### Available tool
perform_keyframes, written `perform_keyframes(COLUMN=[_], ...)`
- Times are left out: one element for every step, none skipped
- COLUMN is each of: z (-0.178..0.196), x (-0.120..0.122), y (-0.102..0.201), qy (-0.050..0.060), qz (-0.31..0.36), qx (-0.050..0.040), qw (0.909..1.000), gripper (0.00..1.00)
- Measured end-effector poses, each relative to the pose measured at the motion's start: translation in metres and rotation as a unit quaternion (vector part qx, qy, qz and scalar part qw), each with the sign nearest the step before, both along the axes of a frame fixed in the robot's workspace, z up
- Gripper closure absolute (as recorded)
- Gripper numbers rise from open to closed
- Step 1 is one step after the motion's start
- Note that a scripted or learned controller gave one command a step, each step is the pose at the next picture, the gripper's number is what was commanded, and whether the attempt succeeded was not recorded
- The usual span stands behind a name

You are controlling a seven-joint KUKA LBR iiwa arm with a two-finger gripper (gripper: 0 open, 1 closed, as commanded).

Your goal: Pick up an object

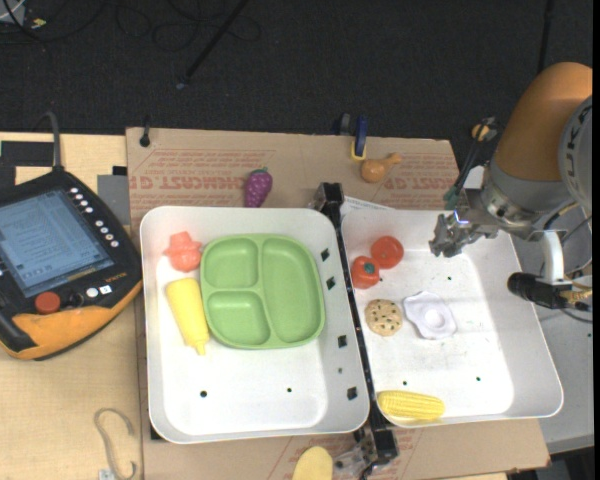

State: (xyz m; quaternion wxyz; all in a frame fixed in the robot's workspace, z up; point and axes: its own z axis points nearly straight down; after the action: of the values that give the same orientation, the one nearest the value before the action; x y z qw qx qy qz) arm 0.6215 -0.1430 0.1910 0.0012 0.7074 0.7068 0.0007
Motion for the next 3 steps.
perform_keyframes(z=[0.039,0.027,0.040], x=[0.001,-0.030,-0.059], y=[-0.001,0.041,0.084], qy=[0.000,0.004,0.003], qz=[0.000,0.001,0.002], qx=[0.0004,0.0017,0.0019], qw=[1.0000,1.0000,1.0000], gripper=[1.00,1.00,1.00])
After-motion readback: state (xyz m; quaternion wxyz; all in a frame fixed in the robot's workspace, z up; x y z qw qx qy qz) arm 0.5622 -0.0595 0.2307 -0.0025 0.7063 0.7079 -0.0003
